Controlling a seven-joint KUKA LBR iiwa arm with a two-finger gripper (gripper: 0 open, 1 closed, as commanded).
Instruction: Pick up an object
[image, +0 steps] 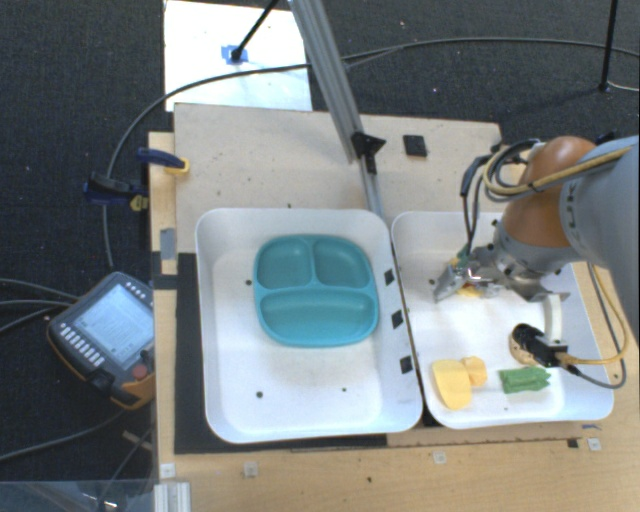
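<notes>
Fingers (447, 284) low in the right bin (480, 335) blur against a yellow scrap (468, 291); we cannot tell their spread.

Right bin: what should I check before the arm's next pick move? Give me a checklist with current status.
1. Things to pick in the right bin: a yellow piece and a green piece lie near its front wall. ok
2. The gripper is over the right bin. ok
3. Lined up above either piece: it sits further back, towards the divide. not ok
4. Already carrying something: cannot tell
5. The teal plate lies in the left bin, off the path. ok
</notes>
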